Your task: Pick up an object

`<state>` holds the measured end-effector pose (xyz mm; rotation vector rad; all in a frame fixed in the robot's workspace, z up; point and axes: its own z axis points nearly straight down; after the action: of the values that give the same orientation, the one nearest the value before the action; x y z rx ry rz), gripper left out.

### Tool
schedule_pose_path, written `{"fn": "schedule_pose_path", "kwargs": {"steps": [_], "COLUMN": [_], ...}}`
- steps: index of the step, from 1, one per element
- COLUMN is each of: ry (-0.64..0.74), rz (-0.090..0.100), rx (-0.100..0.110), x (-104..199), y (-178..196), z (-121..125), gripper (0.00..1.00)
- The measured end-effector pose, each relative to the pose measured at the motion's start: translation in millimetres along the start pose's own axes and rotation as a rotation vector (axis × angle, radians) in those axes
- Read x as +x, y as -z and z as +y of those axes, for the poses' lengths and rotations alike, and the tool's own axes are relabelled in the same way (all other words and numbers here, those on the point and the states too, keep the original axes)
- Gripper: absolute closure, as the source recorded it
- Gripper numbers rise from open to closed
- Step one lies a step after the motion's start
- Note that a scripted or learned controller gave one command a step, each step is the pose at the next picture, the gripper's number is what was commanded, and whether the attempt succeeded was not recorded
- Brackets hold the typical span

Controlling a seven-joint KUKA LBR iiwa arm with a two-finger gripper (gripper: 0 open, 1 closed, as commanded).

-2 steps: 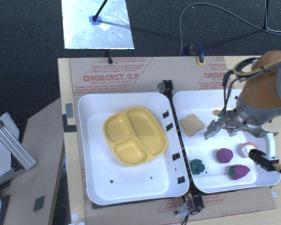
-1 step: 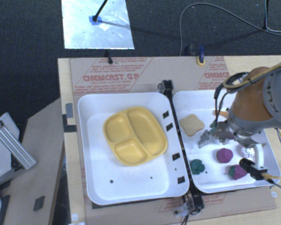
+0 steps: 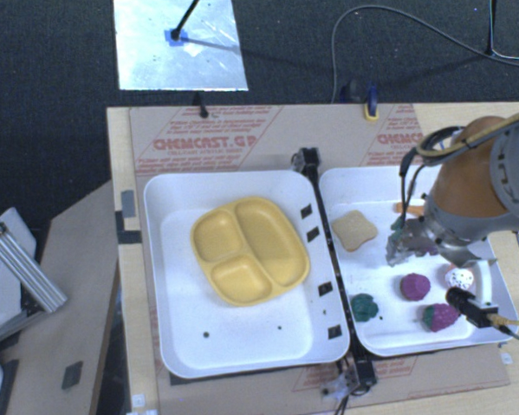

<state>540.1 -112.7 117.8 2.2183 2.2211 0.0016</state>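
Note:
My gripper [image 3: 402, 245] hangs low over the middle of the right bin [image 3: 371, 185], its dark fingers pointing down and left. A tan bread-shaped piece [image 3: 354, 230] lies to its left. A magenta lump [image 3: 415, 286] sits just below the gripper, a green lump [image 3: 364, 307] further left, and a pink-and-green berry shape [image 3: 440, 317] at the bin's front right. A small white spotted ball [image 3: 460, 278] rests beside the arm. A thin orange piece [image 3: 409, 208] pokes out behind the wrist. Nothing shows between the fingers.
The left bin [image 3: 188, 336] holds a yellow divided plate [image 3: 249, 249]. A black hinge strip [image 3: 324, 242] runs between the bins. Cables loop over the dark floor behind the bench, and a shiny square plate [image 3: 180, 42] lies at the back.

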Motion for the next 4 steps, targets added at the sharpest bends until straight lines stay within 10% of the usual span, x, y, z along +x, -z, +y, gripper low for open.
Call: {"fn": "schedule_pose_path", "kwargs": {"steps": [2,4], "ry": [0.003,0.01], "rz": [0.0,0.004], "rx": [-0.005,0.001], "x": [4,113], "y": [98,101], "z": [8,15], "gripper": [1.0,1.0]}}
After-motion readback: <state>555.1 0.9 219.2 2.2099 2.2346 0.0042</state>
